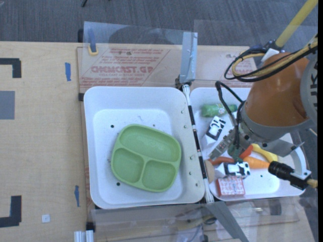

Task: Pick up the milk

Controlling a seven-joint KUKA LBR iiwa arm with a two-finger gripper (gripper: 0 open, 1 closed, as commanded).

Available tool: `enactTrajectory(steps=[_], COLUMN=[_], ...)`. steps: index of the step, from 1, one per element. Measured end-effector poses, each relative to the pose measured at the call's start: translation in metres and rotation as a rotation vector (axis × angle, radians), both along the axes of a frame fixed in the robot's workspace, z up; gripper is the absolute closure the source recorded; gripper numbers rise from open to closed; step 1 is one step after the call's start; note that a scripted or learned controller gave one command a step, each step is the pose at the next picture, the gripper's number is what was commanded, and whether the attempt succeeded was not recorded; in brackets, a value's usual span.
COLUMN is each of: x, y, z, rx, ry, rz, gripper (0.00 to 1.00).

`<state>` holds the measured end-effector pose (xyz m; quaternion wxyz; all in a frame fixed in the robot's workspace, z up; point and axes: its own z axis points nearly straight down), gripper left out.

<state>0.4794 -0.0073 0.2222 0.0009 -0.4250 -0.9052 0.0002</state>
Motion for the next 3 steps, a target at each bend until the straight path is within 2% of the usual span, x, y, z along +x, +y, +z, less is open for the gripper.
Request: enactTrajectory(steps=[1, 3], x=[0.000, 0.002], y=[0.034, 0.034], z=[-0.003, 0.018], rx=[0.000, 0.000], ry=[0.000, -0.008], rz=[-0.028, -0.027], gripper=[1.00, 1.00])
